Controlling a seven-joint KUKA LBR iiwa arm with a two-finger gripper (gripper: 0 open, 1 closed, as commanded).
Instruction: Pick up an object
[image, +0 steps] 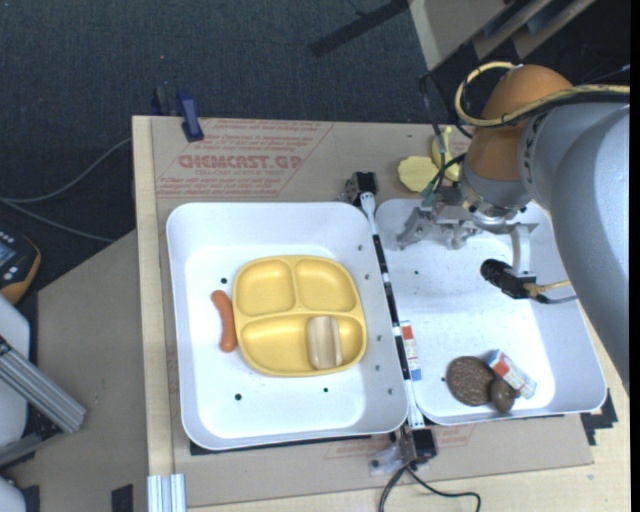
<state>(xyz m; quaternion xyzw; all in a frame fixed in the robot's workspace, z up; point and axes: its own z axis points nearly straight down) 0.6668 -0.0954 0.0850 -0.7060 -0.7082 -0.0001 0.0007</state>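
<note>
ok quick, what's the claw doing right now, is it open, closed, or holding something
Claw: over the far end of the right bin; open or closed cannot be told, and nothing is visibly held.

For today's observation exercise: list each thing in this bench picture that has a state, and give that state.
Yellow divided plate: flat in the left bin, one lower compartment filled.
Bread roll: lying in the plate's lower right compartment.
Sausage: lying in the left bin, beside the plate's left edge.
Brown cookie: flat in the right bin.
End effector: over the right bin's far end.
</note>
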